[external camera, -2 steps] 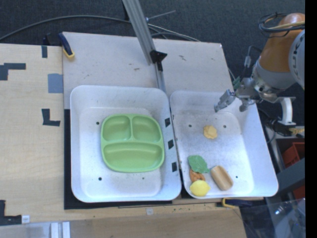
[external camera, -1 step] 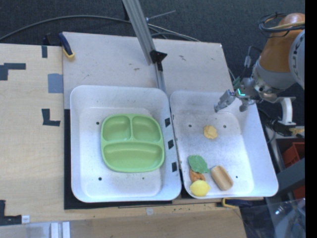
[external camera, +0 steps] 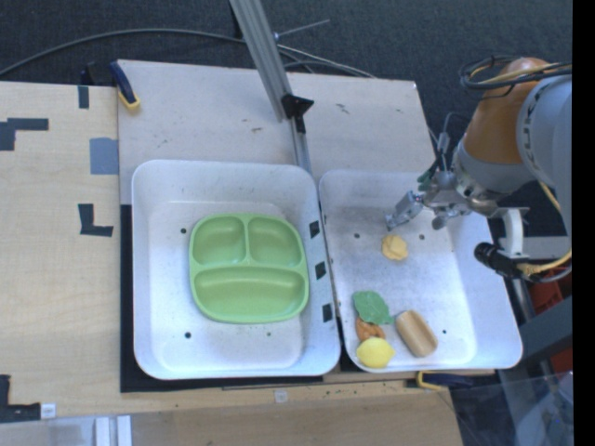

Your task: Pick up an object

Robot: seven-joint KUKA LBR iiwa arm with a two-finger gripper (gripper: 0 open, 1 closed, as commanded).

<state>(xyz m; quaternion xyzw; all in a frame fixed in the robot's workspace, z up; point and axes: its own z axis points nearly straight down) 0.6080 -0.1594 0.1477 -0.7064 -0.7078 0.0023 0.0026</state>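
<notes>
**Arm hangs over the right bin, with nothing in its fingers**

Two white bins sit side by side on the bench. The left bin [external camera: 149, 249] holds a green plate [external camera: 248, 268] with three parts (one long part and two small ones). The plate lies flat in the middle of that bin.

The right bin [external camera: 483, 286] holds the small things to pick up. A little yellow lump [external camera: 395, 247] lies near the middle of the bin, toward the far side. At the near edge there is a small group packed close together: a green leaf [external camera: 372, 306], an orange piece [external camera: 369, 329] just under the leaf, a yellow lemon [external camera: 375, 353] touching the orange piece, and a tan bread roll [external camera: 416, 333] just beside them on the right.

The grey arm with the orange band [external camera: 497, 110] comes in from the right. Its gripper [external camera: 423, 210] is over the far part of the right bin, close above the yellow lump and a bit to its right. The fingers are spread apart and hold nothing. The lump is not between them.

A grey metal pole [external camera: 265, 49] slants down from the top and ends at the far edge between the bins. A blue and yellow clamp [external camera: 124, 85] sits at the far left corner of the board.
</notes>
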